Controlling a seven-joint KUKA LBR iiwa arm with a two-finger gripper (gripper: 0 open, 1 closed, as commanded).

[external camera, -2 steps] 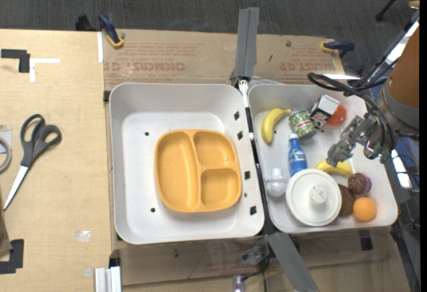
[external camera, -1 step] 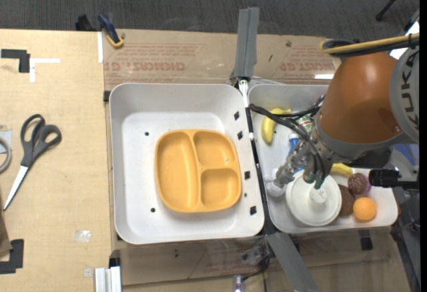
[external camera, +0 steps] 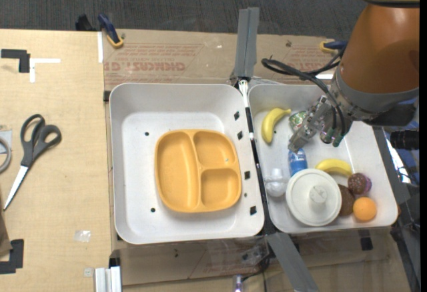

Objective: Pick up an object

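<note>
Grey and orange, the arm reaches into the right-hand shallow white bin [external camera: 387,214] with its jaws [external camera: 301,139] low over the small blue-capped clear bottle [external camera: 297,163]; I cannot tell whether they are parted or closed, and nothing shows between them. This looks like the descent before a grasp, so next they must settle around the bottle, which lies between a curved yellow banana [external camera: 272,123] and a round white lidded bowl [external camera: 313,197].

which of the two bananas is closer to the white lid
The banana lying across the right bin, just above the white lid, nearly touching it. The other banana curves near the bin's top left, farther away.
</note>
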